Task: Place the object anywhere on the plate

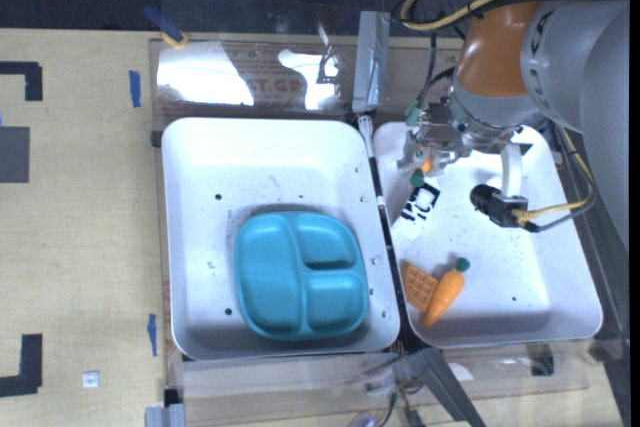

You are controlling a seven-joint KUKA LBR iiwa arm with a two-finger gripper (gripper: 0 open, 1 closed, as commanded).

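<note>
A blue plate [298,272] with three compartments lies in the left white bin [200,165]. In the right white bin [560,305] an orange toy carrot [445,292] with a green top lies near the front left corner, beside a small orange waffle-patterned piece [416,284]. My gripper [425,177] hangs over the back left part of the right bin, pointing down, a little way behind the carrot. A small orange and green bit shows at its fingers, but I cannot make out what it is or how the fingers stand.
A black and white tag [421,202] sits just below the gripper on the right bin's floor. A black cable fitting [497,203] with a yellow cable hangs right of it. The bins' shared wall [378,205] runs between plate and carrot.
</note>
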